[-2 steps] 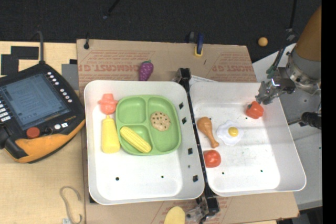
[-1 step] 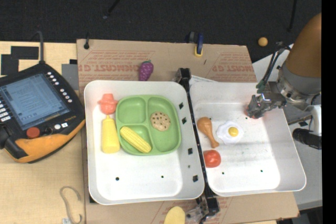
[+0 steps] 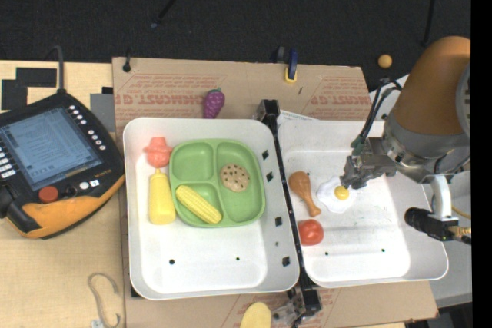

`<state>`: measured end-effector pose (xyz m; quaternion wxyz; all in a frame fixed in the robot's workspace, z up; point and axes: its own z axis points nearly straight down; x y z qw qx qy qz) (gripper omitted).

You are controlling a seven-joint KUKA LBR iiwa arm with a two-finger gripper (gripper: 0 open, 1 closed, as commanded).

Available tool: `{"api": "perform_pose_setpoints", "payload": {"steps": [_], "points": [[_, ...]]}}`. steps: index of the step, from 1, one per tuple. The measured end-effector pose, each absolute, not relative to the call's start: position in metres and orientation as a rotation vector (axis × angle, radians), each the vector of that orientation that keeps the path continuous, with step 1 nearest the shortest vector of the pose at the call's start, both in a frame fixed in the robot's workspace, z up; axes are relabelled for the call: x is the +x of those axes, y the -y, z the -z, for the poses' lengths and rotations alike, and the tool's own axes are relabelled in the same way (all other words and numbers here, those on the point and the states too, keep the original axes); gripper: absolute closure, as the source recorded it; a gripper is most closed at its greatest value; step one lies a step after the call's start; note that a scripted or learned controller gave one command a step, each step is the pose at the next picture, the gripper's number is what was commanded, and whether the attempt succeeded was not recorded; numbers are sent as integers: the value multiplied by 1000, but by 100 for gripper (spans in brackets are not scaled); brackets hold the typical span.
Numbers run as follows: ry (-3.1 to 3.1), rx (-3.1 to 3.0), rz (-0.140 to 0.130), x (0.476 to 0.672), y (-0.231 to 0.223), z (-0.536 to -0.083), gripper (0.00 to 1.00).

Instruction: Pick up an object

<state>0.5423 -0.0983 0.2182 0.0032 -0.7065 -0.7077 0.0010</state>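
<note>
We see the claw (image 3: pixel 355 179) low in the right bin (image 3: pixel 384 261), just above a fried egg (image 3: pixel 335 196). We cannot tell its grip state. A drumstick (image 3: pixel 304 192) and tomato (image 3: pixel 310 232) lie nearby. We judge it is descending; next comes closing and lifting.

A teach pendant (image 3: pixel 50 157) with an orange grip lies on the bench at far left. Purple toy grapes (image 3: pixel 214 102) rest on the cardboard sheet (image 3: pixel 238 88) beyond the left bin. A blue-and-yellow clamp (image 3: pixel 290 64) grips the cardboard's far edge.
</note>
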Motion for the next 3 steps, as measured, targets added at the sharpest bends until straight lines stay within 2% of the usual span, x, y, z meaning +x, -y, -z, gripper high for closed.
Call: {"api": "perform_pose_setpoints", "payload": {"steps": [1, 2, 3], "points": [[2218, -2216, -5, 507, 61, -215, 100], [2220, -2215, -3, 487, 22, -219, 100], [2219, -2219, -4, 488, 29, -217, 100]]}}
